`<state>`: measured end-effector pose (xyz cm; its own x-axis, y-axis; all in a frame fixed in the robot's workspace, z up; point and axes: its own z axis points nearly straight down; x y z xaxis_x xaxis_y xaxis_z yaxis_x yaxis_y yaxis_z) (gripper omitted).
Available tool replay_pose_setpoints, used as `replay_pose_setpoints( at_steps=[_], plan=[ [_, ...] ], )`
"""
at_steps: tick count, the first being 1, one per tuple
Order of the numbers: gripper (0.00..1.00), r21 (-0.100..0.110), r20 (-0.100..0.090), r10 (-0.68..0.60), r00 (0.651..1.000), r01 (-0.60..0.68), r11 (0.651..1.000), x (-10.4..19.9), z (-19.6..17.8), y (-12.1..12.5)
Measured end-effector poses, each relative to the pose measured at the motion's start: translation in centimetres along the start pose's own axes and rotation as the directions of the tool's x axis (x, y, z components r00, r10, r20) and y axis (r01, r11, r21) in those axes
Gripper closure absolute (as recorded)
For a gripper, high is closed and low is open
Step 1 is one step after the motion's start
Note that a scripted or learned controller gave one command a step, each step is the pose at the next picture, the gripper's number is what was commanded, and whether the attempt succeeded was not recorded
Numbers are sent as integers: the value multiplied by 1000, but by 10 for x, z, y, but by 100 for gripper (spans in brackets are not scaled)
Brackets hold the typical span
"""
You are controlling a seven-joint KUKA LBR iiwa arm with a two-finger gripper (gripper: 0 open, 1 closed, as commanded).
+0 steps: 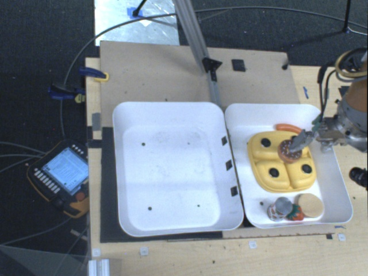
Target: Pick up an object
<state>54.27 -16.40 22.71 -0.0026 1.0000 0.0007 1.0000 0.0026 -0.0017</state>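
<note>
Dark carpet surrounds the worktop [172, 68], where we see two white bins side by side. Our left bin [167, 168] lies beside the right bin [339, 203], which holds a yellow moulded tray [276, 174], an orange piece [286, 127], a tan disc [310, 204] and a small grey object [282, 207]. The tool [294, 144] hangs over the tray, touching a brownish round object [286, 152]; we cannot tell how its grip stands.

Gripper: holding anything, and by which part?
Cannot tell. The gripper is over a brown round piece on the yellow tray; no grasp shows.
</note>
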Motion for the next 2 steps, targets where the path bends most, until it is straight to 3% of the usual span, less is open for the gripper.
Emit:
replay_pose_setpoints(
  at_steps=[1, 2],
  plan=[
    [0, 2, 0, 1, 1000, -1, 1000, -2, 63, 2],
    [0, -12, 3, 0, 1000, 0, 1000, -5, 96, 12]
  ],
)
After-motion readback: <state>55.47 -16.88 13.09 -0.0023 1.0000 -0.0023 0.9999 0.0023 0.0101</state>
